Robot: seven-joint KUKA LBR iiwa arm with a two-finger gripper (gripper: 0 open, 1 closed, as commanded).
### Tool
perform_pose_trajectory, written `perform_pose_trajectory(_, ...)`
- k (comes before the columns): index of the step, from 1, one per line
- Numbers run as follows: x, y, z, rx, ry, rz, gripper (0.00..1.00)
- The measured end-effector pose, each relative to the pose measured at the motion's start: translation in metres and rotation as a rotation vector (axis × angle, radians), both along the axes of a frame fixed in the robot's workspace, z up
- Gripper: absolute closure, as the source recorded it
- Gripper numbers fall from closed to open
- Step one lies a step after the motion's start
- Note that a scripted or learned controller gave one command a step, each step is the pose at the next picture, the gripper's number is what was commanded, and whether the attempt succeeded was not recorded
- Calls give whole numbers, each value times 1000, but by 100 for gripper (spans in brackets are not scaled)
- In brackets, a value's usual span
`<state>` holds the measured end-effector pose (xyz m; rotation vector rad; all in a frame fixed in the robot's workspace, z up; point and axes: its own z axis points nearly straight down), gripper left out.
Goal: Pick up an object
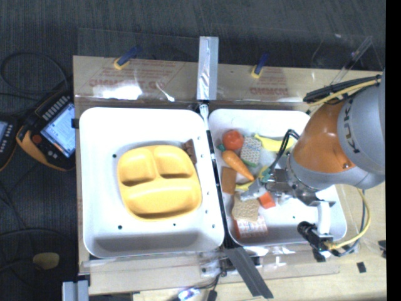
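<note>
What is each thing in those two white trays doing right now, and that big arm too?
Yellow divided plate: lying flat in the left bin, compartments bare.
Tomato: resting in the right bin, near its far wall.
Carrot: lying tilted, just below the tomato.
Gripper: down inside the right bin among the toy food; its grip is hidden.
Arm: bent over the right bin.

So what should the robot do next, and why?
Probably lower a little toward the small red piece. The hand hangs over the toy food in the right bin, beside the carrot, and nothing shows between its fingers.
</note>
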<state>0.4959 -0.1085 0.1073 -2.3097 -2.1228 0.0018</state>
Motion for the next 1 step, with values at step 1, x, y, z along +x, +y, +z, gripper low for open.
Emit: perform_pose_trajectory(1, 14, -17, -16, 0, -18, 27, 0)
